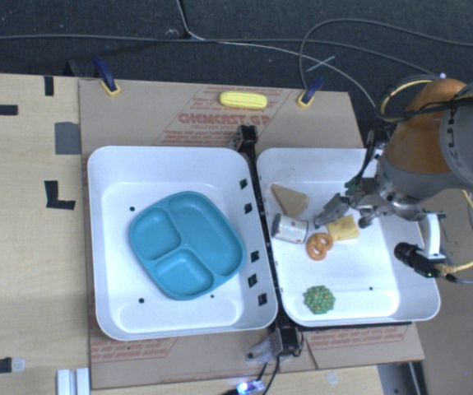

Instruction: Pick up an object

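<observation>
My gripper hangs low in the right bin, reaching in from the right, and stands open. Just below it, roughly between the fingertips, lies a yellow block; nothing is lifted. An orange pretzel-shaped ring sits against the block's left side. Further left lie a small silver-white cylinder and, above it, a tan wedge. A green knobbly ball rests near the bin's front.
The left bin holds a blue divided plate. A yellow corn-like piece lies on the cardboard behind the bins. The arm's orange band and cables crowd the right bin's far right side.
</observation>
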`<state>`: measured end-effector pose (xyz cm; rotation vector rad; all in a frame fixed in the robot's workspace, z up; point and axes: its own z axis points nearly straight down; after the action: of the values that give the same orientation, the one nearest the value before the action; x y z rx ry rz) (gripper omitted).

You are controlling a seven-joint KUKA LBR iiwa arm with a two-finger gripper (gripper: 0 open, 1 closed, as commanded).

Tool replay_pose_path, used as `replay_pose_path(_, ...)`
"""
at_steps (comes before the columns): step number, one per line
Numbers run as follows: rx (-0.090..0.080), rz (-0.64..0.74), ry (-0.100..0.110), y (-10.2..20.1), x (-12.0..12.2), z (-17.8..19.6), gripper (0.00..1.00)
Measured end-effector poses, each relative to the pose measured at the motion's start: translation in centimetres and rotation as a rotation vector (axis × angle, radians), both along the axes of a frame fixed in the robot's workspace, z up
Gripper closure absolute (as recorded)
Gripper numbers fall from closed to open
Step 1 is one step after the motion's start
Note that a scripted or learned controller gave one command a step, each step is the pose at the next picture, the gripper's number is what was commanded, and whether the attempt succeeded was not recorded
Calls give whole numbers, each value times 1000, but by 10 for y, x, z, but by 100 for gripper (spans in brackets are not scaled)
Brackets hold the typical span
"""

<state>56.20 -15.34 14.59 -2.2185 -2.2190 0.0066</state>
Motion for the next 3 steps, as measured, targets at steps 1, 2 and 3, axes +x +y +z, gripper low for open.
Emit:
replay_pose_path(1,-12,-7,-25,1,3,-37,0)
replay_pose_path(2,-5,-1,-11,5,-1,-31,100)
replay_pose_path(3,0,0,-7,5,-10,23,100)
